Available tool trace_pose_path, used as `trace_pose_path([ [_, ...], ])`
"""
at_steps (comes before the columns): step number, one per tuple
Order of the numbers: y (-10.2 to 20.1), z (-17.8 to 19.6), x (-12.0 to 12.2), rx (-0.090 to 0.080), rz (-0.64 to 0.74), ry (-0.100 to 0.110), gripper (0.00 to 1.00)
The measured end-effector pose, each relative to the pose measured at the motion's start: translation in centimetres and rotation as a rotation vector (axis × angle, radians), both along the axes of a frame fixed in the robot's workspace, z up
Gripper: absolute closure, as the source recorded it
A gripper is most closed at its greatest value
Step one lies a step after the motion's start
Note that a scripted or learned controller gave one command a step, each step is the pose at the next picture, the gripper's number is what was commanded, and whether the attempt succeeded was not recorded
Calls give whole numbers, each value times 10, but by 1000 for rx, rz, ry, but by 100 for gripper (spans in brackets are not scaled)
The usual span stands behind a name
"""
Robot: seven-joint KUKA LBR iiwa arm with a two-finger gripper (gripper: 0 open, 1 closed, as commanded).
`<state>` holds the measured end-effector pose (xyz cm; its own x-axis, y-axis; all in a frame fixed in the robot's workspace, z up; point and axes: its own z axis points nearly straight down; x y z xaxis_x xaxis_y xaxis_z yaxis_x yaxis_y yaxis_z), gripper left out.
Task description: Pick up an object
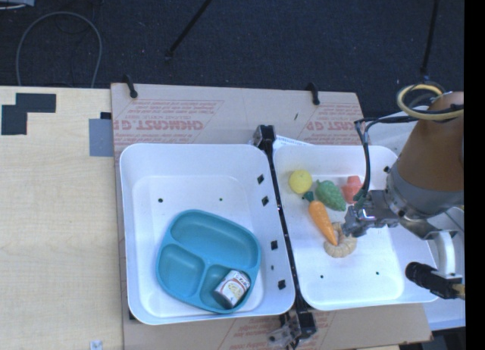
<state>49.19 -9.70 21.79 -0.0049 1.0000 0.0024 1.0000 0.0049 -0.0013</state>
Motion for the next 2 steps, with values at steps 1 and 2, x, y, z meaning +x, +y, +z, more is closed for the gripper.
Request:
trace_pose_path([
  [1,54,-9,1,1,0,3,100],
  [2,102,-12,1,1,-1,4,100],
])
